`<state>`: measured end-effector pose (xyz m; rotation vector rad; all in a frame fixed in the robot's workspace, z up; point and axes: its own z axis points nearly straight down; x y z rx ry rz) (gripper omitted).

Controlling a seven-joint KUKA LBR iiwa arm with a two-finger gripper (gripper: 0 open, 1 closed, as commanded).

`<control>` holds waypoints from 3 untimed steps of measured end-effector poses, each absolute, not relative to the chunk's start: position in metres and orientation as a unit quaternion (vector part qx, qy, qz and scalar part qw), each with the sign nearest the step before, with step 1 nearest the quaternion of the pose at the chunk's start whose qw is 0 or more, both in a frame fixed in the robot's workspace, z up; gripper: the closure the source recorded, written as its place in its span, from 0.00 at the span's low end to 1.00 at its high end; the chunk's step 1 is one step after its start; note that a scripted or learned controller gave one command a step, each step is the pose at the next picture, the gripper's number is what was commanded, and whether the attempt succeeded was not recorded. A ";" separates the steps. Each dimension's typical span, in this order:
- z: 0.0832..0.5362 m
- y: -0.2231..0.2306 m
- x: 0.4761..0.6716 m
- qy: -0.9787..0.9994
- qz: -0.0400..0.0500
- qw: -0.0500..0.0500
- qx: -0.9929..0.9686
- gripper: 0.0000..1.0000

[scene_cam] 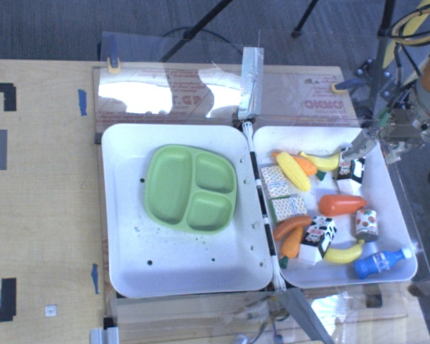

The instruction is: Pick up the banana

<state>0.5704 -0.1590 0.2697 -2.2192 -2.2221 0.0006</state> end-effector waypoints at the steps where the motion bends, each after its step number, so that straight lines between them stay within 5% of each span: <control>1: 0.156 -0.117 0.620 -0.745 0.000 0.000 -0.667 0.00; 2: 0.097 -0.097 0.627 -0.809 -0.004 -0.009 -0.588 0.00; 3: 0.112 -0.101 0.627 -0.808 -0.004 -0.010 -0.589 1.00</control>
